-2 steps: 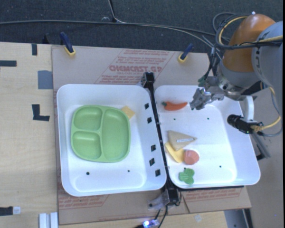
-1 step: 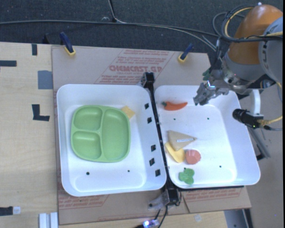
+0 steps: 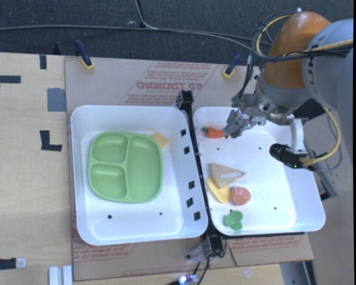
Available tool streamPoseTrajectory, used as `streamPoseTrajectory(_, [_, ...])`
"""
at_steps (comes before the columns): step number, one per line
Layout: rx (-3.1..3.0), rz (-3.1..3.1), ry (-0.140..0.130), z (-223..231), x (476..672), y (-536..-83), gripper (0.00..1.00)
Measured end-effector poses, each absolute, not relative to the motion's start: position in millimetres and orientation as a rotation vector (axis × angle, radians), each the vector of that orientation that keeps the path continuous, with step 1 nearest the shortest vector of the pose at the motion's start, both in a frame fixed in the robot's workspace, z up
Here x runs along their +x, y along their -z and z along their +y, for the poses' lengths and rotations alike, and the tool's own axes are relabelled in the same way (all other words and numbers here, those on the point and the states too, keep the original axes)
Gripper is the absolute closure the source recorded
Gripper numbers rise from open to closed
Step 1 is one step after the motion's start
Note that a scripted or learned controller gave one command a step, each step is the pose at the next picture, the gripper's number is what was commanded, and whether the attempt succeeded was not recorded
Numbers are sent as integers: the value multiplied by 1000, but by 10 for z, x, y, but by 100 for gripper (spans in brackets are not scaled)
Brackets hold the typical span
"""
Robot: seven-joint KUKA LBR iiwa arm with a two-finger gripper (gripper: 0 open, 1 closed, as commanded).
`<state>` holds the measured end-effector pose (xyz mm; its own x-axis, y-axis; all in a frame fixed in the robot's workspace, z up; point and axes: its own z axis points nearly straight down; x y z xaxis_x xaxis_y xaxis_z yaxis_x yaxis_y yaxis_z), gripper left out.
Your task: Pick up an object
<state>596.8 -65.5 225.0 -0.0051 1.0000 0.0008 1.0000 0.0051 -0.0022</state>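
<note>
Here, gripper (image 3: 232, 129) sits low in right bin (image 3: 296, 215), tips just beside small orange carrot (image 3: 214, 133) near the back-left corner; finger spread can't be told, nothing visibly held. Green plate (image 3: 126, 166) lies in left bin (image 3: 136, 227).

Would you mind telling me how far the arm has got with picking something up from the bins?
Nothing looks picked up yet. The gripper is low in the right bin, right beside the orange carrot-like piece, which lies on the bin floor near the divider. I cannot tell whether it has a grip. Left to do: secure the piece and lift it. The wedge, the pink piece and the green piece lie untouched.
</note>
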Motion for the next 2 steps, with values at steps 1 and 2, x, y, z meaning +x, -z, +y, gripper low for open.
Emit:
streamPoseTrajectory(1, [-2214,-2226,-2,-185,5972,-2167,100])
streamPoseTrajectory(2, [-2213,-2228,1,311,5952,-2270,100])
